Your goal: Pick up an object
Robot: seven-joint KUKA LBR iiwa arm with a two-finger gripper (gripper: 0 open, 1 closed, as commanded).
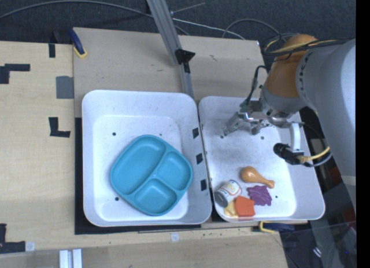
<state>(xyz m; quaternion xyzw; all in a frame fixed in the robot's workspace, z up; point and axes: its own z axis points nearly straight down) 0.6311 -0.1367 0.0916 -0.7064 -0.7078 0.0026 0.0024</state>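
Two white bins sit on the wooden bench. Fingers spread and empty, the gripper hovers above the right bin; nothing is picked, with the toy drumstick near its front.

Single fixed camera above bench, looking down at slant. Moderate distance: both bins in frame, left bin mid-frame, right bin toward right. Dark floor runs along top edge, bench front along bottom edge. Arm enters from right side, large in frame, nearer lens than bins.
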